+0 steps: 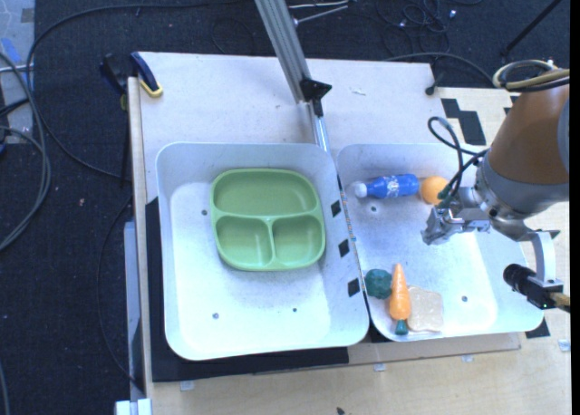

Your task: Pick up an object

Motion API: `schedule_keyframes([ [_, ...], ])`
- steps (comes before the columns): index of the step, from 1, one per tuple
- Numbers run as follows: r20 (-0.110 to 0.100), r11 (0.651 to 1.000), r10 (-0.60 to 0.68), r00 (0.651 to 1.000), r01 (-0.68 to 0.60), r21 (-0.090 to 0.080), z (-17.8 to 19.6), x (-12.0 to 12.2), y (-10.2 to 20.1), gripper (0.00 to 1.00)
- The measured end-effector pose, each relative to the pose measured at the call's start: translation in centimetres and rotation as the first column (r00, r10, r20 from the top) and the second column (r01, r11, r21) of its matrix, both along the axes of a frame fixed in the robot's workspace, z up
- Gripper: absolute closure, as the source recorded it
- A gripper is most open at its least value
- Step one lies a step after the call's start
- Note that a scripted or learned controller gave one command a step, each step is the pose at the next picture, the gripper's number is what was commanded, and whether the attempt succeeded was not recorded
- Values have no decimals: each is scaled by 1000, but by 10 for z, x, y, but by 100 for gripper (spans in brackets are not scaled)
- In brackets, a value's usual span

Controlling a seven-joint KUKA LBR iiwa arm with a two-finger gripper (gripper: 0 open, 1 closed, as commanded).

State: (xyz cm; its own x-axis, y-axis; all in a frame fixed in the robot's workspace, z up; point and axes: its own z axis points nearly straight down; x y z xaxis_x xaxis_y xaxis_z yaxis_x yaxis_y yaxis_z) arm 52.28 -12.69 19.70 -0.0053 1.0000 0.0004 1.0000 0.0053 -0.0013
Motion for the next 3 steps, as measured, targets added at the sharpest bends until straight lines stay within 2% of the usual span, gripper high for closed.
schedule_keyframes([
  [2,-1,1000,1,1000,-1,1,2,-14,94,100],
  [3,2,1000,2,1000,-2,0,17,-14,140,100],
])
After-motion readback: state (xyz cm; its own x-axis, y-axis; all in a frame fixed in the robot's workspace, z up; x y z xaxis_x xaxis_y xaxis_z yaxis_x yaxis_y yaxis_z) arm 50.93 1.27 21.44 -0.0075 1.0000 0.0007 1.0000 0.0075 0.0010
